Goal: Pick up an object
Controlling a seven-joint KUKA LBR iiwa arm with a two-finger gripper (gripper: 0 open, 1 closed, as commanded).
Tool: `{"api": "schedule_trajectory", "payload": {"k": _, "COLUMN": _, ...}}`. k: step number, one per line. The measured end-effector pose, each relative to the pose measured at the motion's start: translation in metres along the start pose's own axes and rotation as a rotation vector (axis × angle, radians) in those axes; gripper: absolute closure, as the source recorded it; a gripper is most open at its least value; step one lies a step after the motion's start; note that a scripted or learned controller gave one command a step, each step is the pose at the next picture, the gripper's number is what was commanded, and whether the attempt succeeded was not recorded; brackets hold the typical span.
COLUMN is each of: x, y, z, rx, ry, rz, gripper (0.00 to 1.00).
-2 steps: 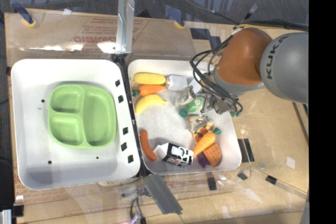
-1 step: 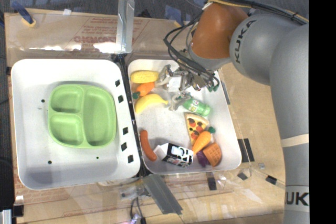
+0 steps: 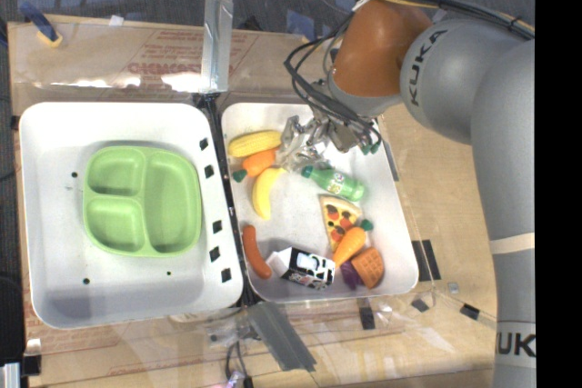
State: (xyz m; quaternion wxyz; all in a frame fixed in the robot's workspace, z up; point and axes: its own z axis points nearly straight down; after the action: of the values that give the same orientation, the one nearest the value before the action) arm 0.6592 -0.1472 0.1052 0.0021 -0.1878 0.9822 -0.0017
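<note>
The gripper (image 3: 305, 141) hangs low over the far part of the right bin (image 3: 393, 195), just inside its far wall, with metal fingers pointing toward the bin's left side. Whether those fingers are spread or closed cannot be told from this angle, and nothing can be seen between them. Above it sits the orange band (image 3: 377, 50) of the arm (image 3: 473, 77), whose grey body fills the space past the bin's right edge.

Just left of the gripper, near the far left corner of the right bin, lies a corn cob (image 3: 255, 143), with an orange carrot (image 3: 259, 163) touching its near side and a banana (image 3: 265, 192) below that. Just beside the gripper on its near right side, a green bottle (image 3: 335, 183) lies tilted on the bin floor. Toward the near right corner come a pizza slice (image 3: 340, 215), a second carrot (image 3: 349, 243), and a waffle-like brown piece (image 3: 368, 266) with a purple item (image 3: 351, 277) touching it. A black-and-white carton (image 3: 309, 268) rests along the near wall, and a red sausage (image 3: 255, 252) lies along the left wall.

The left bin (image 3: 55, 286) holds a green divided plate (image 3: 143, 201), set toward its centre.
</note>
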Motion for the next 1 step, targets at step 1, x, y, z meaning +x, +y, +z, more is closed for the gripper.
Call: {"api": "schedule_trajectory", "payload": {"k": 1, "x": 0.0221, "y": -0.0579, "z": 0.0086, "rx": 0.001, "ry": -0.005, "rz": -0.250, "gripper": 1.00}}
